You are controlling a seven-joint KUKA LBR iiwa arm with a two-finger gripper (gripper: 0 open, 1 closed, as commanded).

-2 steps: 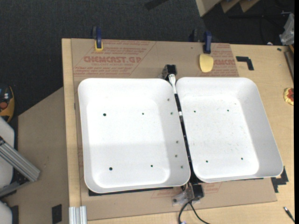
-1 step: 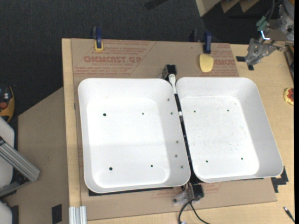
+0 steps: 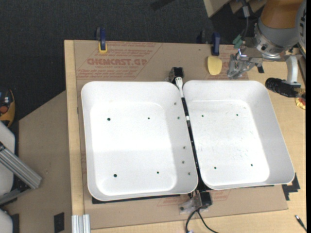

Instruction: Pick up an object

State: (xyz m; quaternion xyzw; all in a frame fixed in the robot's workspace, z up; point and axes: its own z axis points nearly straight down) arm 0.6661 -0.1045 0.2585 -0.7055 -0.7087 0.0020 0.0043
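Setting: robotics lab or test workshop
Work surface: brown cardboard-covered table printed "CHEMCAST", held by blue-and-yellow clamps
Fixtures: two shallow white plastic bins, side by side
Machinery: grey industrial arm with orange band
Surroundings: dark carpet floor, aluminium extrusion bar, loose black cables

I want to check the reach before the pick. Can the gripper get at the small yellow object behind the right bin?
Probably yes. The yellow object lies on the board, outside the right bin, and the gripper hangs just beside it with nothing between them.

Red "CHEMCAST GP" on brown board
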